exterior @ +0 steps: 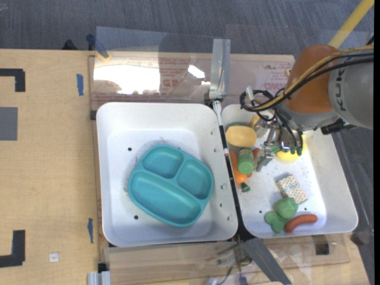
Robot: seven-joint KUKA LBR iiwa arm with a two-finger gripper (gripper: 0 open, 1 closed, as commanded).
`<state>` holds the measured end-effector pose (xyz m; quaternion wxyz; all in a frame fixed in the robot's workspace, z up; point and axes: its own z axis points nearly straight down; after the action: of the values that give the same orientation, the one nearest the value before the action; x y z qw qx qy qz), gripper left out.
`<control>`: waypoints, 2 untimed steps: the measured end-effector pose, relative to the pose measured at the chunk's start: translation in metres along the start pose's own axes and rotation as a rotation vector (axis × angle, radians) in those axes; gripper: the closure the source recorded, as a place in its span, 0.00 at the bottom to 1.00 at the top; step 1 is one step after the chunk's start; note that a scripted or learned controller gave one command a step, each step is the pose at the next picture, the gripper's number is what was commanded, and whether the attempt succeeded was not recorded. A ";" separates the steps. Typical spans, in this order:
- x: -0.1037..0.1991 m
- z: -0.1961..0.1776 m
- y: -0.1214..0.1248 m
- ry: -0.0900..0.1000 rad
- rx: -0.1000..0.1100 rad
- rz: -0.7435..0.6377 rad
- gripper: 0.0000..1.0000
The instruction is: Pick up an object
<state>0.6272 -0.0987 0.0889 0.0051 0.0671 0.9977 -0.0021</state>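
- Objects for picking sit in the right bin (332, 183), and your pincer (274, 150) hangs low among them at that bin's far end.
- Your pincer's state cannot be told: cables and metal parts crowd the tip.
- You will see a yellow lemon-like piece (240, 136) just beside the pincer, on the side toward the left bin (113, 177).
- Below that piece, a carrot (243, 162) with a green top lies along the wall between the bins, close to the pincer.
- A small yellow item (289, 155) shows on the pincer's other side, partly hidden by the wrist.
- Nearer the camera than the pincer, a checked cracker-like block (293, 188) lies apart from it.
- Further still from the pincer, at the near end, you have a green vegetable (281, 211) touching a red sausage-shaped toy (301, 221).
- A teal divided plate (171, 184) rests in the left bin, well away from the pincer.
- On the grey arm (350, 97) you can read the letters "KU" at the frame's edge; faint reddish print on the clear sheet (178, 79) behind the bins is too blurred to read.
- Both bins stand on the desk (41, 159).
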 end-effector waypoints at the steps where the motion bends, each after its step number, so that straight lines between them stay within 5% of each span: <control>1: 0.002 0.001 -0.016 0.001 -0.004 0.264 0.00; 2: 0.019 0.000 0.000 0.002 -0.002 0.471 0.00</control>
<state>0.6082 -0.0959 0.0888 0.0045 0.2980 0.9546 0.0004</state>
